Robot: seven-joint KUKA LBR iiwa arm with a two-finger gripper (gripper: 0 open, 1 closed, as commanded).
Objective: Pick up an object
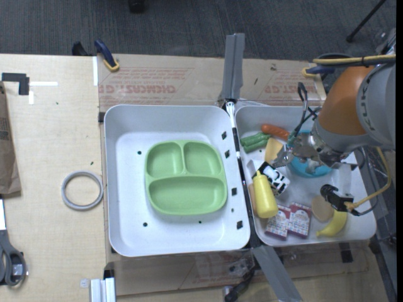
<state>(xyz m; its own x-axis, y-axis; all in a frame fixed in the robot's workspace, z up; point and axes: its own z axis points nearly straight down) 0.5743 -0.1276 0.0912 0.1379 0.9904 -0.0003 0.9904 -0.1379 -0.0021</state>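
The right bin (362, 231) holds the loose objects. My gripper (291, 151) hangs low over the middle of this bin, just left of a blue bowl (310, 167) and right of a pale yellow block (272, 148). A black-and-white toy (274, 177) lies just below the gripper, next to a yellow bottle (263, 195). A green vegetable (253, 141) and an orange carrot (275, 130) lie at the bin's far side. A banana (334, 224), a tan disc (322, 209) and a pink-and-white box (289, 222) lie along the near side.
The left bin (119, 187) holds a green divided plate (186, 177). On the bench to the left lie a grey ring (82, 190) and a brown bag (7, 150). The arm's orange band (343, 99) covers the right bin's far right corner.
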